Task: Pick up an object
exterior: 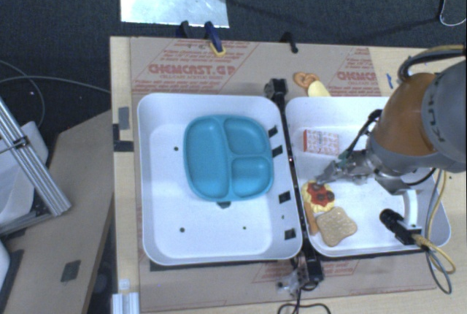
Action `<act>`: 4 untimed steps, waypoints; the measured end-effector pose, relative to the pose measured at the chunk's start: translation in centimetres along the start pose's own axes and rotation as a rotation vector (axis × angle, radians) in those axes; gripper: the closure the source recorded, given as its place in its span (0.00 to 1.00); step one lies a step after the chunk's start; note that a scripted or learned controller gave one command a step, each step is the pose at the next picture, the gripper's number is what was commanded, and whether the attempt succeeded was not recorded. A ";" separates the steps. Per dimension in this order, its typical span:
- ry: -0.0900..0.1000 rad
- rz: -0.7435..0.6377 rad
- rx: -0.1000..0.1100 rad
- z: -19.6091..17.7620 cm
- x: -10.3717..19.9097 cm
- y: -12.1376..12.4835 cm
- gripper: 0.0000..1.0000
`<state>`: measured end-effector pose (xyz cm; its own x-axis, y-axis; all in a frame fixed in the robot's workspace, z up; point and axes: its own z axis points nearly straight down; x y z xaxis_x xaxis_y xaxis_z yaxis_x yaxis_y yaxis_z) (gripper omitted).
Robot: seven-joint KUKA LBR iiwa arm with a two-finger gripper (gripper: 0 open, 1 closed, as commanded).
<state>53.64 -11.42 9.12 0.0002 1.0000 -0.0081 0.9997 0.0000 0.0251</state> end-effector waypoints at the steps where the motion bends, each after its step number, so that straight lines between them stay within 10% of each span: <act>1: 0.013 -0.015 0.012 -10.0 9.6 1.0 0.00; 2: 0.007 -0.006 0.016 -9.2 8.9 11.2 0.00; 4: 0.007 0.004 0.026 -3.7 0.6 13.2 0.00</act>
<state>66.75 -10.75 13.15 0.0041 1.0000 -0.0015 1.0000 -0.0042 -0.0010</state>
